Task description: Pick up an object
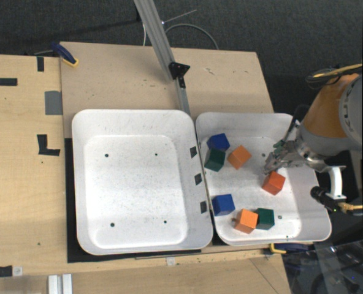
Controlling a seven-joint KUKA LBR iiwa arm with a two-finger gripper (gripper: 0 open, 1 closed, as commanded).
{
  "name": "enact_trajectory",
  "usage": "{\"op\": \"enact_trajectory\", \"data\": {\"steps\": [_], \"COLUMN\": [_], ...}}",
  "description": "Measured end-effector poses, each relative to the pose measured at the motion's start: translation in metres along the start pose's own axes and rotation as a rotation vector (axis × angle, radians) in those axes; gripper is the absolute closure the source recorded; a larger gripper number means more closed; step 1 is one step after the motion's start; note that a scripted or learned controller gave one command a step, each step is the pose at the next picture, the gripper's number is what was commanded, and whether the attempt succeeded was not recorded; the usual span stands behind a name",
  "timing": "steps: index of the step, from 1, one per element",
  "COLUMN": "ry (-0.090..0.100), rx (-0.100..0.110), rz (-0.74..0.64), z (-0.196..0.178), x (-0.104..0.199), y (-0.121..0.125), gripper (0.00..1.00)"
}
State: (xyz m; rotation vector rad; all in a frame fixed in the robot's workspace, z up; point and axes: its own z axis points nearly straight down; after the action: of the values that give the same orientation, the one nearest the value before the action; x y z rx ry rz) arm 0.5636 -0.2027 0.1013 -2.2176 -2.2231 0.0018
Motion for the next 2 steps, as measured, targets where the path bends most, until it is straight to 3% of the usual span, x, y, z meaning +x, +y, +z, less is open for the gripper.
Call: {"op": "enact_trajectory", "data": {"steps": [2], "ry": [-0.002], "rx": [-0.008], "rz": [0.000], "z": [-0.109], "x": [0.011], "y": [0.010], "gripper": [1.00]}}
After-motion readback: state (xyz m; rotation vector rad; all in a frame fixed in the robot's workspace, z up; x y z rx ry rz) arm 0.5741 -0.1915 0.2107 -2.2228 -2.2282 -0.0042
